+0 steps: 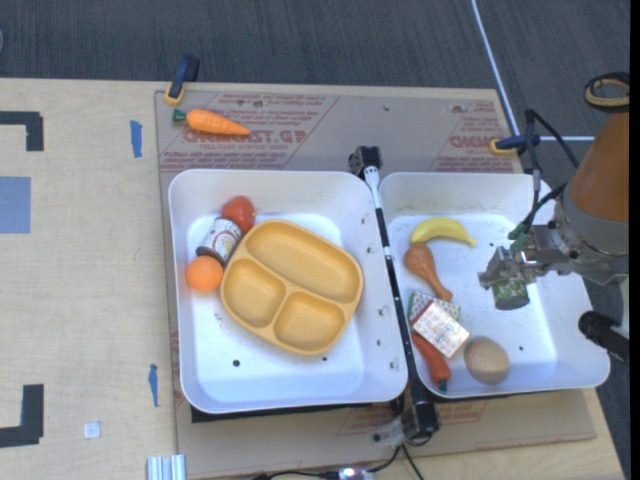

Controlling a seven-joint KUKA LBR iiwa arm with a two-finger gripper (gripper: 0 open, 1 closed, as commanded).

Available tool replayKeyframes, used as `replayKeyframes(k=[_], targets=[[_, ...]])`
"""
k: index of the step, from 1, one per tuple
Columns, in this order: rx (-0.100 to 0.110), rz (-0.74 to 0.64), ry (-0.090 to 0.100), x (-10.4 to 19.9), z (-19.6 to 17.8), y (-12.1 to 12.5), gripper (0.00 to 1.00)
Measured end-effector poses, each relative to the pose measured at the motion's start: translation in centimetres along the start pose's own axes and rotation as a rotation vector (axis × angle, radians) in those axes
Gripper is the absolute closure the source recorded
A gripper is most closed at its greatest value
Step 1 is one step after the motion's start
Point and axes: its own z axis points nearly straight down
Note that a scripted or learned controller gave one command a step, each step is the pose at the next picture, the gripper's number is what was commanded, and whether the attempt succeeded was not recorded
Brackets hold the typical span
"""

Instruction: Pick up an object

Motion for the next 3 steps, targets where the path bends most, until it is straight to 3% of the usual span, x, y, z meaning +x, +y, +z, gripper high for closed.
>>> replayKeyframes(k=[1, 3], targets=[[0.004, 0.0, 0.002, 7.1, -1.0, -2.2, 1.0], [-0.003, -0.001, 0.001, 7.1, -3.0, -2.0, 1.0]])
